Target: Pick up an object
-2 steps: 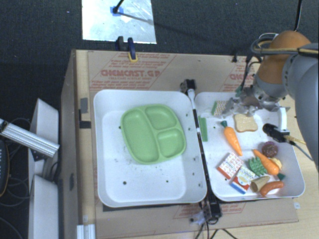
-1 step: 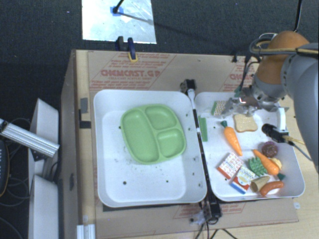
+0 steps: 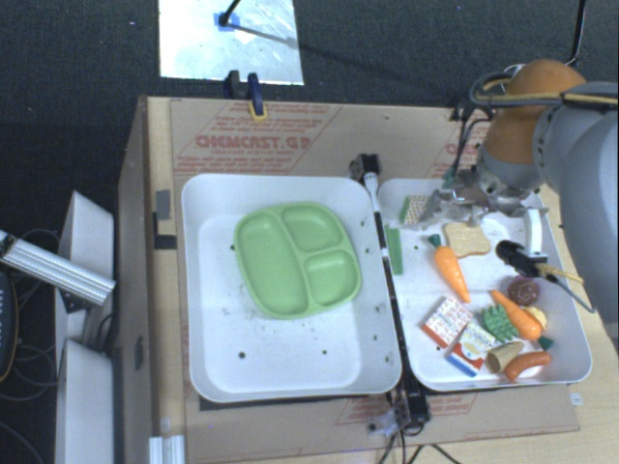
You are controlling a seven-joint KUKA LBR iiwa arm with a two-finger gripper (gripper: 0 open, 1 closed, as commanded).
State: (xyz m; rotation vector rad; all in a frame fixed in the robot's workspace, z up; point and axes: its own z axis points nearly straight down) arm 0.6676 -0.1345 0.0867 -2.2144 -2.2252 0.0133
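Cardboard covers the bench (image 3: 290, 138) under two white bins. A green tray (image 3: 298, 259) lies in the left bin (image 3: 222, 356). Toy food crowds the right bin (image 3: 571, 356): a carrot (image 3: 451, 270) near its middle, toast (image 3: 468, 240) toward the back edge, a sausage (image 3: 527, 363) at the front right corner. At the back edge the gripper (image 3: 455, 204) hangs low just behind the toast; whether it is spread or closed I cannot tell. This looks like the reach, nothing visibly held. Next it likely needs to settle over one piece, probably the toast.

Left bin (image 3: 208, 356) holds a green divided plate (image 3: 296, 259); right bin (image 3: 571, 341) holds toy foods, including a carrot (image 3: 450, 271), beneath the gripper (image 3: 455, 206).
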